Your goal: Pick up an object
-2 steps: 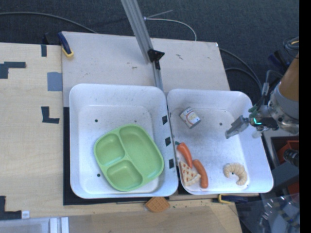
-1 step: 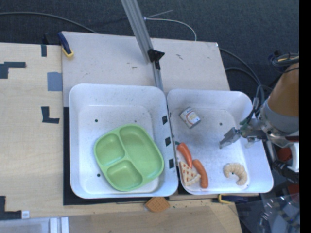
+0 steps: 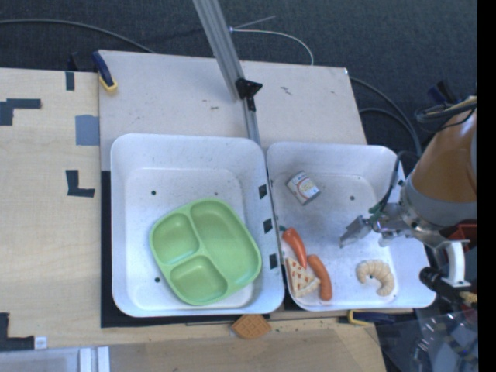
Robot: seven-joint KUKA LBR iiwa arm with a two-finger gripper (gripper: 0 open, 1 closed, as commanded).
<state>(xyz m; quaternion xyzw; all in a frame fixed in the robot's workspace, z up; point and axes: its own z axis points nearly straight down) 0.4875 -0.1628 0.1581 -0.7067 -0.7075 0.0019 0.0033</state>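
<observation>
A green divided plate lies in the left bin.

A single fixed camera looks down on the bench from above, tilted slightly so the far edge of the bench sits toward the top of the frame and the near edge toward the bottom. It stands far enough back to take in both white bins whole: the left bin fills the centre-left of the view and the right bin the centre-right, their shared walls meeting near the middle. Dark floor shows beyond the bench along the top. The arm enters from the right edge, so only its wrist end falls inside the frame, over the right bin
</observation>
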